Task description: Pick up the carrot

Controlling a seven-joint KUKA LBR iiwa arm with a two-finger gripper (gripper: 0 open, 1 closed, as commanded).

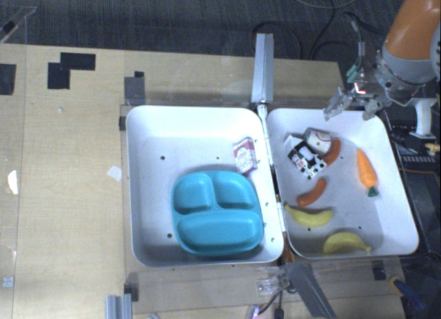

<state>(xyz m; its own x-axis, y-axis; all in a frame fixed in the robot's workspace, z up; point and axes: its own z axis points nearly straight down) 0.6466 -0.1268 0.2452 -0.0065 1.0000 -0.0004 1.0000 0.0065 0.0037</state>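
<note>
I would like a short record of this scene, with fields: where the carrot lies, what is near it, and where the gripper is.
carrot: lies in the right bin, near its right wall
neighbours: two sausages, two bananas, a small black and white item
left bin: blue divided plate, small packet
gripper: above the right bin's far edge, apart from the carrot

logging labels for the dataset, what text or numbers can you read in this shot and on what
None can be read.
Small packet in the left bin: reddish print, too blurred to read.
Black and white item in the right bin: markings too small to read.
Carrot, bananas, blue tray: no text seen.
</note>
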